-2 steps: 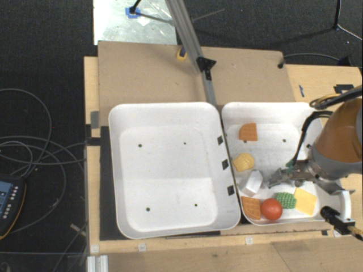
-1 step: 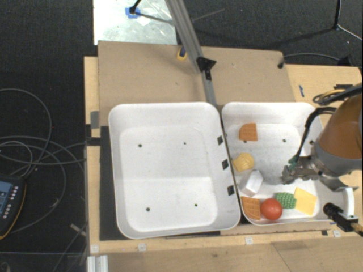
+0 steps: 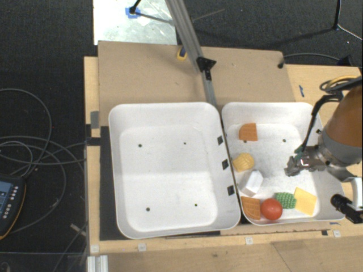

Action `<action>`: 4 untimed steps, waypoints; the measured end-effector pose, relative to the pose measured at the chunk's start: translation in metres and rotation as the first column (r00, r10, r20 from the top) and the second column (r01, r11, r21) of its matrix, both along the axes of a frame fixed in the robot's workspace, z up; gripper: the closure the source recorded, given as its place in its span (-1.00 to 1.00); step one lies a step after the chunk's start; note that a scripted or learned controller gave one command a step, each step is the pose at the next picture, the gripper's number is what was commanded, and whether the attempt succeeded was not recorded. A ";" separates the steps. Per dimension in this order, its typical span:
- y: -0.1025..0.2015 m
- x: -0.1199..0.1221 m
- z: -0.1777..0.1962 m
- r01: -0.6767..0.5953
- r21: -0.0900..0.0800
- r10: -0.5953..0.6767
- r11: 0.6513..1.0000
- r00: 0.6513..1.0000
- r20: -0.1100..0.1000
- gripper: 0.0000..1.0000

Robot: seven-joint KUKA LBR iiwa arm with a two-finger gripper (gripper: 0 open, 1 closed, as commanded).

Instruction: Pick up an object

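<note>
The right bin (image 3: 266, 113) holds several small items. An orange block (image 3: 248, 132) lies near its back, a yellow round piece (image 3: 244, 162) at the left wall, and a white block (image 3: 252, 182) below that. Along the front sit an orange waffle-like piece (image 3: 250, 207), a red ball (image 3: 272, 209), a green bumpy piece (image 3: 286, 200) and a yellow wedge (image 3: 305, 200). My gripper (image 3: 296, 166) hangs over the right half of this bin, above and slightly behind the green piece and the yellow wedge. Nothing shows between its fingers.
The left bin (image 3: 167, 169) lies beside the right one, separated by a ridge with black clips (image 3: 225, 164). A grey pole (image 3: 187, 33) slants across the back of the brown bench. Cables run on the dark floor at left.
</note>
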State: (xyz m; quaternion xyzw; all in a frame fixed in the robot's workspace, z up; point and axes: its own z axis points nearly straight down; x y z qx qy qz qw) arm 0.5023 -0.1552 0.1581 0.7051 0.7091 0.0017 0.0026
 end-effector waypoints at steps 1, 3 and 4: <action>0.008 0.007 0.057 -0.001 -0.001 0.001 1.000 1.000 0.002 1.00; 0.057 0.040 0.106 -0.005 0.001 0.005 1.000 1.000 -0.001 1.00; 0.098 0.066 0.093 -0.004 0.003 0.004 1.000 1.000 -0.004 1.00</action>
